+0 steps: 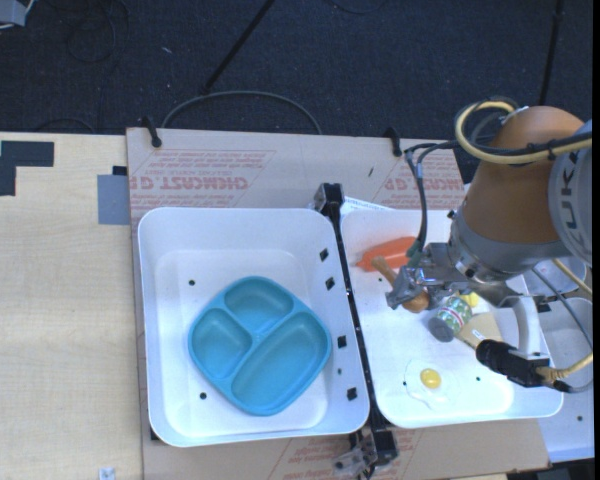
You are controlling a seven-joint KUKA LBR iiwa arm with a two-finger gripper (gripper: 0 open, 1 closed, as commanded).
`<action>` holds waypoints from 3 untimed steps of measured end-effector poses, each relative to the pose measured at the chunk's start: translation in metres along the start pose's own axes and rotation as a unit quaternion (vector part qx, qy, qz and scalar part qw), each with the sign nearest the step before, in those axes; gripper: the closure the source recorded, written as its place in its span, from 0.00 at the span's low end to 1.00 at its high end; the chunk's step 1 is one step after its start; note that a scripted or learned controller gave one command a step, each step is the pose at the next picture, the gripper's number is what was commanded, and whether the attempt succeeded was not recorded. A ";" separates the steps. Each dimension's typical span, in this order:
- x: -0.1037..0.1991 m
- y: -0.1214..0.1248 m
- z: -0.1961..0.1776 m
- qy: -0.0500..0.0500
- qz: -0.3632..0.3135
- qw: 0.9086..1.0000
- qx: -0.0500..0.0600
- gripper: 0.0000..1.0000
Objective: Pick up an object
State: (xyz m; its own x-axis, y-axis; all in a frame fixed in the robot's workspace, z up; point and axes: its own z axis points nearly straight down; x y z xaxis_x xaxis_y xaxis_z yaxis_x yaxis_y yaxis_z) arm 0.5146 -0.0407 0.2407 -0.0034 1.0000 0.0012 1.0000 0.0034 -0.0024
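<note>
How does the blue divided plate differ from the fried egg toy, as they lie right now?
The blue divided plate lies in the left bin; the fried egg toy lies in the right bin. The plate is far larger than the egg. The plate is blue with three compartments; the egg is white with a yellow yolk. Both lie flat, apart from the gripper.

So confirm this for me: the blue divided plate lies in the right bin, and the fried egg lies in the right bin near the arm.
Not quite. The camera view shows the blue plate in the left bin, not the right one. The rest holds: the fried egg lies in the right bin, near the arm.
</note>
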 end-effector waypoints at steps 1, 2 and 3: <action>0.050 0.028 0.006 0.000 -0.001 1.000 0.000 1.00; 0.100 0.052 0.017 0.000 0.000 1.000 0.000 1.00; 0.151 0.057 0.024 -0.001 0.000 1.000 0.000 1.00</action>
